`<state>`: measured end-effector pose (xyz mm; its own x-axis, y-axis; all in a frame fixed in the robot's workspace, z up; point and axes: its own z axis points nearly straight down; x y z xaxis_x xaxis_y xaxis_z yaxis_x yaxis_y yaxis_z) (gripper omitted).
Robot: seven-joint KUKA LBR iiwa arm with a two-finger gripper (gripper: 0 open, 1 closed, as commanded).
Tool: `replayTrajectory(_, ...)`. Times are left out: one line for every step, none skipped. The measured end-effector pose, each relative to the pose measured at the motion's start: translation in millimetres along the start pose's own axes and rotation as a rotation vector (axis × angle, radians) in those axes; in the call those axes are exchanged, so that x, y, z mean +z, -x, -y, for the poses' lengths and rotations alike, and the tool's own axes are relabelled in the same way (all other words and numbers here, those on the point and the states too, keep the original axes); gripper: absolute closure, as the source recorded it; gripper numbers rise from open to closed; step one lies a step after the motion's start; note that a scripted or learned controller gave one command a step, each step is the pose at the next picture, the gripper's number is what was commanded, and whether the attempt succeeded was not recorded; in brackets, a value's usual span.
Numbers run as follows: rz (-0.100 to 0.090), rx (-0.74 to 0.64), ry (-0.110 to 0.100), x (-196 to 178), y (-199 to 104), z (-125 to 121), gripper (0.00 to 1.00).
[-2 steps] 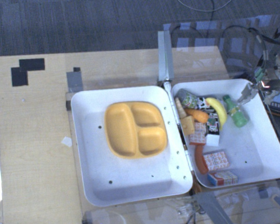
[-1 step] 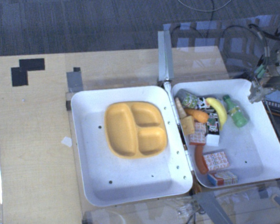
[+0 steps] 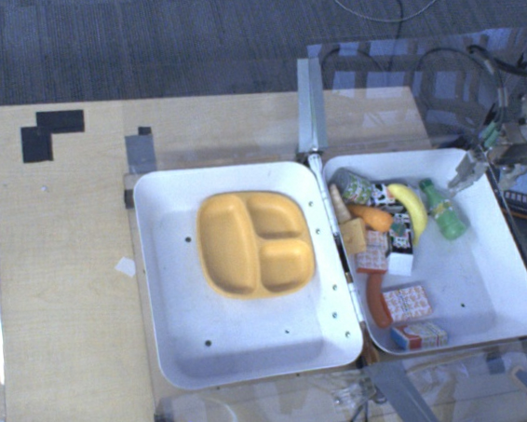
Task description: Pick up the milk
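The gripper [image 3: 462, 175] is being held over the far right corner of the right bin [image 3: 495, 275], and whether it's released or clenched can't be told from here, too small and blurry. Nothing is being carried under it as far as can be seen.

The milk [image 3: 399, 227], taken to be the black-and-white patterned carton, is lying to the gripper's left and a bit nearer the camera, with its long axis running roughly far-to-near.

It's being crowded pretty badly. A banana [image 3: 414, 206] is being rested across its far end, a green bottle [image 3: 448, 218] is sitting between it and the gripper, and a carrot [image 3: 373, 217] is touching its left side. A clean drop is probably being blocked by the banana.
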<state>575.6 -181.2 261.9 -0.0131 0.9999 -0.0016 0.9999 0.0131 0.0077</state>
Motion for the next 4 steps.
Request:
replayTrajectory(0.006, -0.006, 0.030, 141, -25, -11, 0.00)
replayTrajectory(0.000, 0.022, 0.000, 119, -30, -71, 0.00)
replayTrajectory(0.000, 0.088, -0.002, 165, -82, -52, 0.00)
replayTrajectory(0.000, 0.183, -0.001, 76, -101, -48, 0.00)
